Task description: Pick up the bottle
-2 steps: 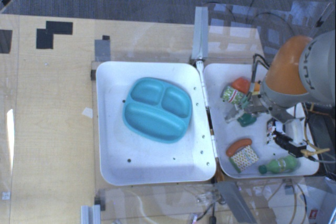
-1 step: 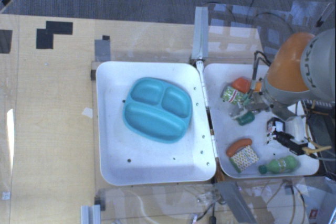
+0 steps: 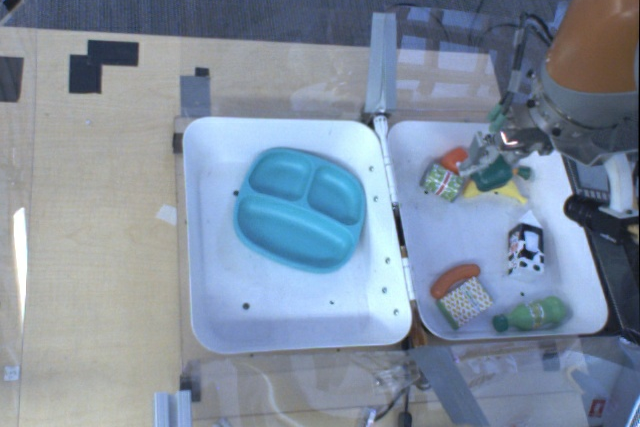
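Note:
A small green bottle (image 3: pixel 531 315) with a pale label lies on its side near the front right corner of the right bin (image 3: pixel 590 245). My gripper (image 3: pixel 490 155) hangs over the back of that bin, far from the bottle, low above a cluster of toys. Its tips sit right by a green can (image 3: pixel 441 182) and a teal piece (image 3: pixel 494 177), and nothing shows clearly between them.
The right bin also holds a yellow piece (image 3: pixel 513 191), a black-and-white cow carton (image 3: pixel 525 250), a sausage (image 3: pixel 455 280) and a striped block (image 3: pixel 466 302) beside the bottle. A blue divided plate (image 3: pixel 300 208) lies in the left bin (image 3: pixel 215 315).

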Available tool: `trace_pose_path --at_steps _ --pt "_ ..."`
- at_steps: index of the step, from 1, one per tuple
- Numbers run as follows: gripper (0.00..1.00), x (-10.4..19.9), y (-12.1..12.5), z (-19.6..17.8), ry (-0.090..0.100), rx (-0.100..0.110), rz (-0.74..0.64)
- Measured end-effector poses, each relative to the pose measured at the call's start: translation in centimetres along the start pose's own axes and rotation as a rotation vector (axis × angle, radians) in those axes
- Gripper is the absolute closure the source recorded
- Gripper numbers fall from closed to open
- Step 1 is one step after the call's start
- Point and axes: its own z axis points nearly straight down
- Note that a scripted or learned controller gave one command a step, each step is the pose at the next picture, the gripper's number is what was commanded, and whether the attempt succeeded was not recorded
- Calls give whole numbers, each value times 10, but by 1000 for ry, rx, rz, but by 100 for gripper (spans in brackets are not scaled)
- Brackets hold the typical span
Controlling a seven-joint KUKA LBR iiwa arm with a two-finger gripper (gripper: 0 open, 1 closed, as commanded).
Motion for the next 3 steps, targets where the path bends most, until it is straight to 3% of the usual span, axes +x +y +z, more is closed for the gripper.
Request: trace_pose_path --at_steps 1,2,3 --pt "100 1 2 -9 -1 -1 -6" --pt "100 39 27 112 2 6 80" --pt "100 105 30 111 2 5 11"
